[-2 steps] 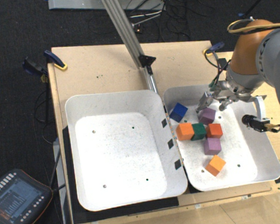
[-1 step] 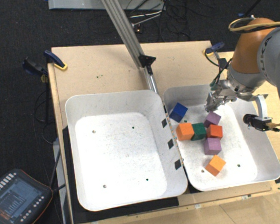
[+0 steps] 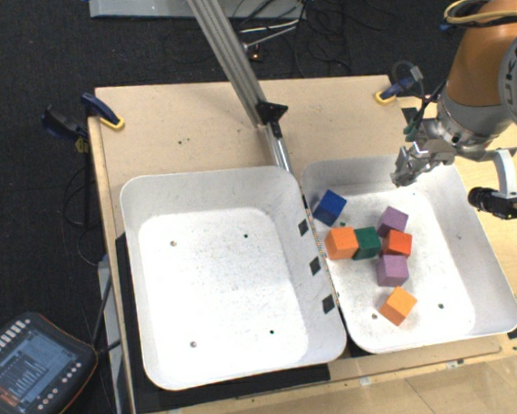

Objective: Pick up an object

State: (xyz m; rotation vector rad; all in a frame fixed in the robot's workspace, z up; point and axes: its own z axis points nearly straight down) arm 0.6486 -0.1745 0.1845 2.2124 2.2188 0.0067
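Here the approach step is judged to be in hand: the claw is seen above the right bin, at about one o'clock from the clustered blocks. Its state cannot be told. A descent towards seven o'clock is required next.

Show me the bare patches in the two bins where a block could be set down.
The left bin has its whole floor bare, wall to wall. In the right bin, bare floor lies right of the purple block and the lower orange block, out to the right wall. It is crowded mid-bin, from the blue block down past the green block. The gripper hovers over the far edge.
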